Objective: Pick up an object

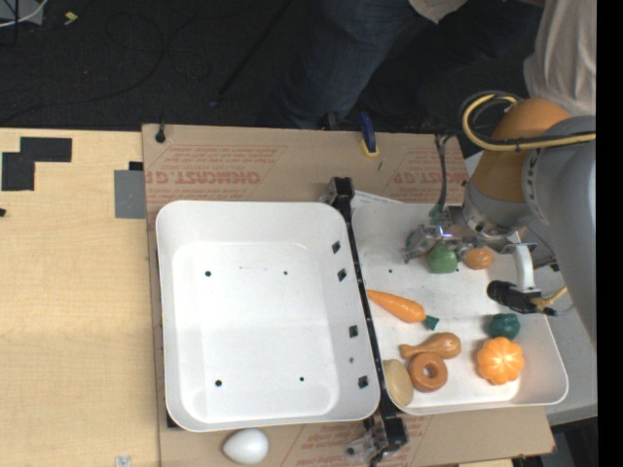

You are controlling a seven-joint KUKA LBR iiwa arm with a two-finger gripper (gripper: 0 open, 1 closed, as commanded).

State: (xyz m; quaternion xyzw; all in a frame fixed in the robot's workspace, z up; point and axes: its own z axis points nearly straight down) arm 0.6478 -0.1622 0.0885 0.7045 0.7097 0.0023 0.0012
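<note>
My gripper (431, 241) is low over the far part of the right bin (545, 389), at the end of the grey arm with its orange band (526, 125). A round green object (444, 260) lies just under and in front of it, touching or nearly touching the gripper. A small orange object (478, 257) rests right beside the green one. Nearer the front lie a carrot (395, 305), a tan gourd (435, 345), a brown doughnut (428, 372), an orange tangerine (499, 360) and a dark green piece (504, 325).
The left bin (175, 261) lies beside the right one, with a black divider (352, 290) between them. A white egg (245, 446) lies on the cardboard outside the left bin's front edge. A black part (511, 296) of the arm hangs over the right bin.
</note>
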